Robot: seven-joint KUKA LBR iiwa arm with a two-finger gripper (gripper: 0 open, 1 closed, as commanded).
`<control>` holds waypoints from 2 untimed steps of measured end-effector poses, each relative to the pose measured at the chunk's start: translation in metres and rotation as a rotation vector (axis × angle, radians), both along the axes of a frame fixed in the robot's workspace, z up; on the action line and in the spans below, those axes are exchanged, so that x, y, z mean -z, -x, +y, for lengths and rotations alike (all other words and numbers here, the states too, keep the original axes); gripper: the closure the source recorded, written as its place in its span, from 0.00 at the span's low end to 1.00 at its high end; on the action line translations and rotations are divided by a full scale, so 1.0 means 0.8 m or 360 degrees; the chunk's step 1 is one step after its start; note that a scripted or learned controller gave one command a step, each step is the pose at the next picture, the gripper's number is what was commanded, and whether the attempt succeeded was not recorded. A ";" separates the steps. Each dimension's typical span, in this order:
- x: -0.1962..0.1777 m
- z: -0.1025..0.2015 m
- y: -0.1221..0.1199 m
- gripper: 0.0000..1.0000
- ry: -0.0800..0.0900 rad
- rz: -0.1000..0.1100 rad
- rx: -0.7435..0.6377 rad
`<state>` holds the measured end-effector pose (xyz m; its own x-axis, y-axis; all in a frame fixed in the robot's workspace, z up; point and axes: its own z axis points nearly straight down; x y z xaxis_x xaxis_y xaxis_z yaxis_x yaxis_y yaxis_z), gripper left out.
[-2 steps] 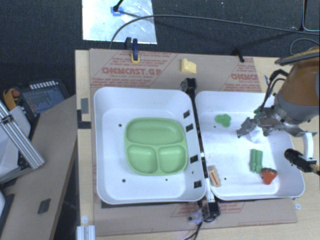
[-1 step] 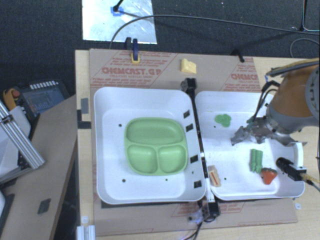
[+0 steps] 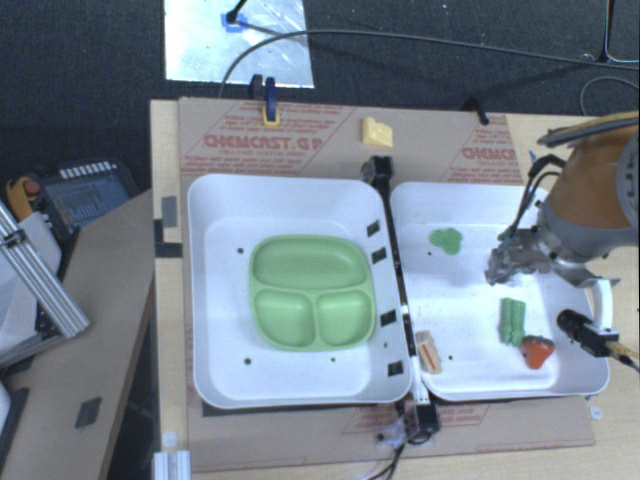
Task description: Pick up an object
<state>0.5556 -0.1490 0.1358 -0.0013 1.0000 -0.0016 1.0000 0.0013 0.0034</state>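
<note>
My gripper [image 3: 507, 266] hangs over the right bin [image 3: 470, 203], near the middle of its right half. Just below it lies a green ribbed bean-like piece [image 3: 512, 320], apart from the gripper. A small red and orange piece [image 3: 538, 352] rests beside the bean's lower end. To the gripper's left a small green leafy piece [image 3: 446, 239] lies on the bin floor. A tan piece with orange stripes [image 3: 428, 352] sits at the bin's lower left edge. Nothing shows between the gripper and the bin floor.
The left bin [image 3: 215, 268] bears a green divided plate [image 3: 310, 290]. A yellow block [image 3: 377, 131] lies on the cardboard behind the bins. A black clip strip [image 3: 385, 258] runs along the seam between the bins.
</note>
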 end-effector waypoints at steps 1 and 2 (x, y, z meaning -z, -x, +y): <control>-0.055 0.004 0.002 1.00 -0.0001 -0.0003 -0.0003; -0.113 0.007 -0.008 1.00 0.0000 -0.0004 -0.0005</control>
